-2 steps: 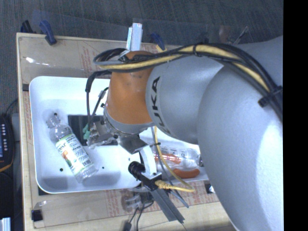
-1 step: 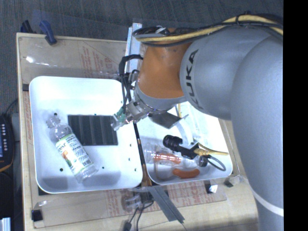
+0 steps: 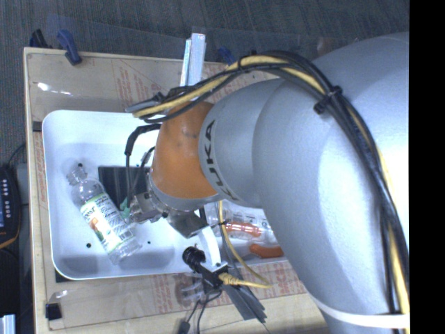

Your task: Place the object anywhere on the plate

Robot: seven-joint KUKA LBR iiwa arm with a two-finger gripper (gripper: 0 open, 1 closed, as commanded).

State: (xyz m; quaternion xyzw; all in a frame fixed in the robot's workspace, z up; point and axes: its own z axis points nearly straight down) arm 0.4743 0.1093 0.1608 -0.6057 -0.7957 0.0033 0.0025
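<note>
Clear plastic bottle (image 3: pixel 104 218) lying tilted in the left white bin (image 3: pixel 59 138), black flat piece (image 3: pixel 115 179) beside it, grey arm (image 3: pixel 292 172) covering the pincer, its state impossible to tell.

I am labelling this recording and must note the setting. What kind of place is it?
Probably a robotics lab: a large cabled robot arm reaches over a white bin on a clamped wooden bench, with carpet behind.

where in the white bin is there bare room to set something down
Bare floor shows in the left bin: the upper-left corner above the water bottle, and the lower strip beside the bottle's base. The middle is crowded by the bottle, the dark object and the arm.
</note>
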